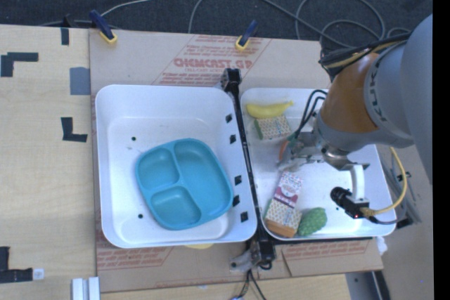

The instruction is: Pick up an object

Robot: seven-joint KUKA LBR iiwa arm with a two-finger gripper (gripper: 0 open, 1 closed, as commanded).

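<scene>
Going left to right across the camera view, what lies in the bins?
Blue divided plate → snack packet → green object. The banana, the green-patterned packet and the pincer overlap these horizontally.

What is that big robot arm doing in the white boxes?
The grey and orange robot arm is reaching down into the right bin, trying to pick something up. Its gripper is low over the toys there: a yellow banana, a small checkered packet, a snack box and a green bumpy thing. I can't tell if it has grabbed anything yet. The left bin has a blue divided plate lying in it.
</scene>
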